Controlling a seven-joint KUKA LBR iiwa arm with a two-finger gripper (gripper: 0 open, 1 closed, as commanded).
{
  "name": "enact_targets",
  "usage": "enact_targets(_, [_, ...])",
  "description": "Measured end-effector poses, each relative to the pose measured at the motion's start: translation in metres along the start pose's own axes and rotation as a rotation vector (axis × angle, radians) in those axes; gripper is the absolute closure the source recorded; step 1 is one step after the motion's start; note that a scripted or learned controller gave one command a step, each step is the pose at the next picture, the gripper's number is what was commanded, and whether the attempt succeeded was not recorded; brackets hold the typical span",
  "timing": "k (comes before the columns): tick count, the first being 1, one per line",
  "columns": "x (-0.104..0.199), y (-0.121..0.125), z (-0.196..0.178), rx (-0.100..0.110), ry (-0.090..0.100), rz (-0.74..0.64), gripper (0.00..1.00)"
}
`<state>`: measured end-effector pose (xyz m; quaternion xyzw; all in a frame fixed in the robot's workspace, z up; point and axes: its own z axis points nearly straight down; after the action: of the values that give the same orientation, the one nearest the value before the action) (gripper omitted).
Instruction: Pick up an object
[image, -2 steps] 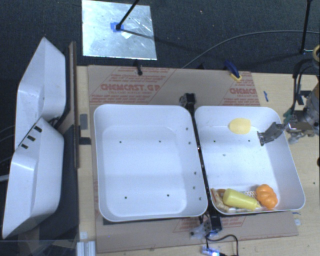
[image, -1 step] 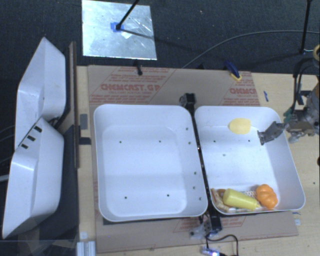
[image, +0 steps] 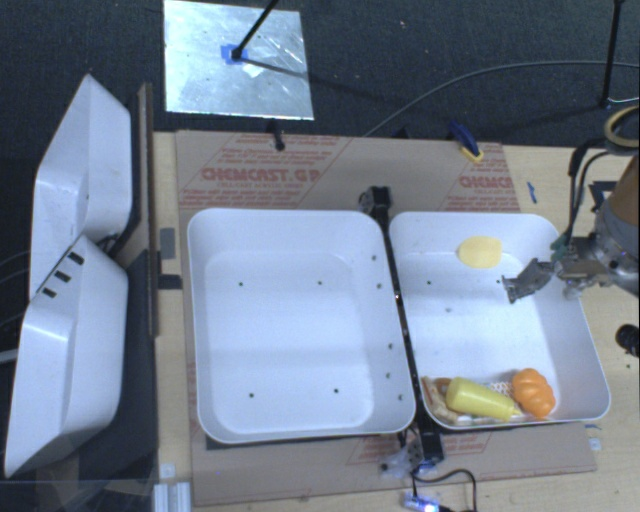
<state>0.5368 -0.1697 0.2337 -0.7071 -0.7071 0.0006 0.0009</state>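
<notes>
Nearest you, along the front wall of the right shallow white plastic bin (image: 560, 340), lies a crowded cluster: a yellow elongated squash-shaped plastic toy (image: 480, 398), lying on its side, a ribbed orange pumpkin-shaped toy (image: 534, 392) touching its right end, and beneath and behind them a pale flat piece with a patterned edge (image: 437, 395), too small for you to identify. They are wedged together against the wall, which would leave little room for fingers to slip down either side of any one of them. Next entry: a flat pale-yellow round disc-like object (image: 480, 252) lying alone near the back of the same bin, well apart from the cluster, with bare floor all round it; you may judge it the easier candidate, though its low profile could let fingers slide over it. Next: the grey two-finger gripper (image: 522, 284), reaching in from the right over the bin's right half, just in front and to the right of the disc and well clear of the front cluster. Nothing lies between its fingers; whether they are spread or pressed together you cannot tell at this angle. Next: the left shallow white plastic bin (image: 290, 320), touching the right one along a dark central seam. Both bins sit on a brown printed cardboard sheet (image: 330, 170), presumably to protect the bench. The pick has not yet been made.
</notes>
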Motion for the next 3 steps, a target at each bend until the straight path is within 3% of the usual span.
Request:
enact_targets(2, [-0.007, -0.005, 0.105, 0.001, 0.0, 0.0, 0.0])
enact_targets(3, [-0.007, -0.004, 0.092, -0.004, -0.001, 0.0, 1.0])
